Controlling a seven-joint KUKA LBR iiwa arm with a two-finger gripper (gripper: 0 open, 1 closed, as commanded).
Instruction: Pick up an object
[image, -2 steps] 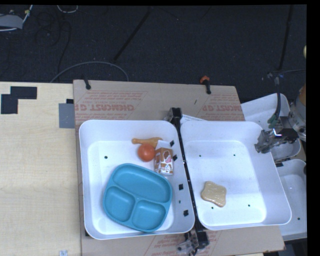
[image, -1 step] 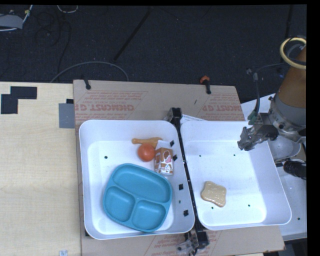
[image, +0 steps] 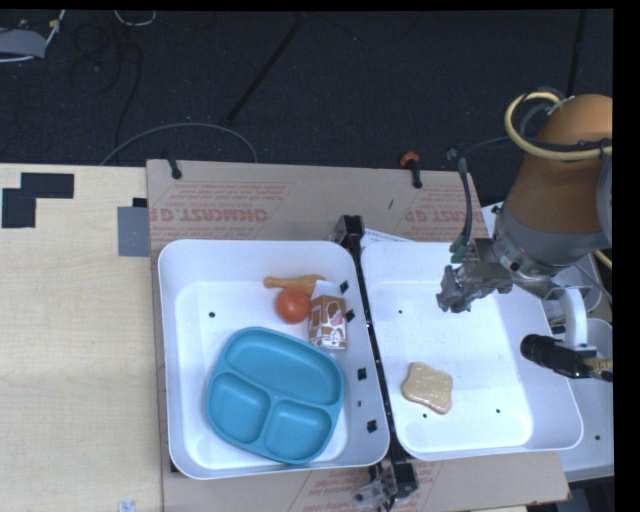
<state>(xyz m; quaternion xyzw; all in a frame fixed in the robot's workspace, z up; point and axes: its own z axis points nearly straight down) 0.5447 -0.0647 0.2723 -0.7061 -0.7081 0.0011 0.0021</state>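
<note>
A tan, bread-like piece (image: 428, 387) lies flat near the front left of the right bin (image: 545, 425). My gripper (image: 455, 296) hangs over the back half of that bin, well behind and slightly right of the tan piece, with nothing visible between its fingers. In the left bin (image: 185, 300) a blue divided plate (image: 275, 394) takes up the front. Behind it sit a red ball (image: 293, 305), an orange-tan toy (image: 295, 283) and a small brown and white carton (image: 328, 323).
A black divider (image: 362, 330) runs between the two bins. A black cylindrical part (image: 555, 355) sticks out at the right bin's right rim. Brown cardboard (image: 280, 200) lies under the bins, with a wooden bench surface (image: 70, 340) to the left.
</note>
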